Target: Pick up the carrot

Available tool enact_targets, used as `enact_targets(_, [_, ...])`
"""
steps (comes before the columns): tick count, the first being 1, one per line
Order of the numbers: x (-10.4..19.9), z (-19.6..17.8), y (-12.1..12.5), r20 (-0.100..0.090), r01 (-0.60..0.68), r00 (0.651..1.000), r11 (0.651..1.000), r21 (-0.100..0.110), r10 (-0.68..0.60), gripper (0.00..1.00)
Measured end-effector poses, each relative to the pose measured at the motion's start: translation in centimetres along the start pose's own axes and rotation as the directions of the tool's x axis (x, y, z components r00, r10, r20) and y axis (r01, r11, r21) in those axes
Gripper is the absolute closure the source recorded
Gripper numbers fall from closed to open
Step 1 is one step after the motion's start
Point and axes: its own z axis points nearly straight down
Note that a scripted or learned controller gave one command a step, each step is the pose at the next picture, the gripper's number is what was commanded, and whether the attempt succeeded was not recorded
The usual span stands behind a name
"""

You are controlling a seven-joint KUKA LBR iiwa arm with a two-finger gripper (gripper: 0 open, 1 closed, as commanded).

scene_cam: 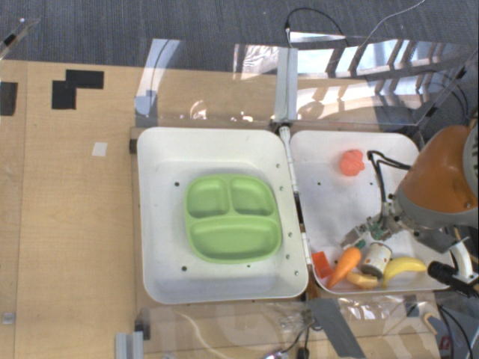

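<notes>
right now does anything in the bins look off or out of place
Nothing looks spilled or broken. The carrot, banana and other small items are crowded into the right bin's near corner, the carrot leaning against its rim. The green tray lies flat in the left bin.

Orange carrot (343,265), green plate (233,218), yellow banana (403,268)

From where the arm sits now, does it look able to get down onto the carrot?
Probably yes. The carrot lies uncovered in the right bin, and the gripper sits just above it. But a banana and a small cylinder crowd its right side.
</notes>
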Motion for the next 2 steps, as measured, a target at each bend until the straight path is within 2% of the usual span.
enact_targets(1, [3.0,1.1,0.9,0.004,-0.016,1.0,1.0,0.008,0.016,0.0])
enact_targets(2, [2.9,0.0,1.3,0.005,-0.014,1.0,1.0,0.001,0.014,1.0])
